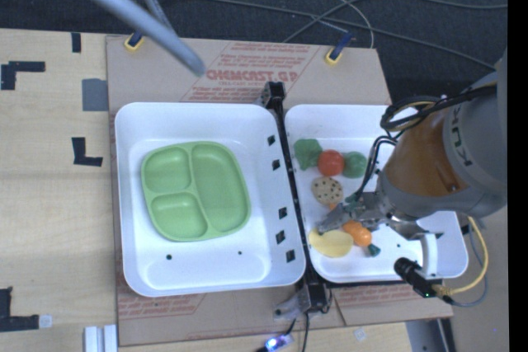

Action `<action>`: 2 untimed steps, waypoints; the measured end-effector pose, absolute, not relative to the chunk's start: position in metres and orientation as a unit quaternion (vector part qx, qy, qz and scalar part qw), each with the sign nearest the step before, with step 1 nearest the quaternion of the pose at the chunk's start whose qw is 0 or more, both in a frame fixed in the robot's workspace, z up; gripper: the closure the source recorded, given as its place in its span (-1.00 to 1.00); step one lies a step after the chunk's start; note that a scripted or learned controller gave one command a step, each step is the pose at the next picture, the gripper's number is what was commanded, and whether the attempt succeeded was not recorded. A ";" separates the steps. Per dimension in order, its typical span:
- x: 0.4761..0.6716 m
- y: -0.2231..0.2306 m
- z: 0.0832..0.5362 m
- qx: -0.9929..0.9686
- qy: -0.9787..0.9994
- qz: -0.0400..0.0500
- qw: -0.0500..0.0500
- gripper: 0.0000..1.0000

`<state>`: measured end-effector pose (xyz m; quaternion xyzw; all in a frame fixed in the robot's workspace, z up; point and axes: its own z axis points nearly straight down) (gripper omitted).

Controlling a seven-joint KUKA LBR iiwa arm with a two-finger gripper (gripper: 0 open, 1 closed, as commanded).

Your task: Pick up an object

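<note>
Fingers (351, 214) of the grey arm with its orange band (421, 165) reach down into the right bin (445, 255), their tips low among the small food toys; whether they are spread or closed cannot be told. Just beside the tips lie an orange carrot (359, 233) and a pale yellow piece (332, 244), near the bin's near edge. Farther back sit a speckled cookie (327, 191), a red tomato (331, 163), and green vegetables (307, 151) on either side of it. Left of this, the left bin (132, 128) holds a green divided plate (195, 190). Both bins rest on cardboard on the table (41, 177).
</note>
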<state>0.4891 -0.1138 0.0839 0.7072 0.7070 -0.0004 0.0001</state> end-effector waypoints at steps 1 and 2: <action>0.490 -0.114 0.096 0.707 0.707 0.000 0.001 1.00; 0.485 -0.120 0.154 0.707 0.707 0.001 0.001 1.00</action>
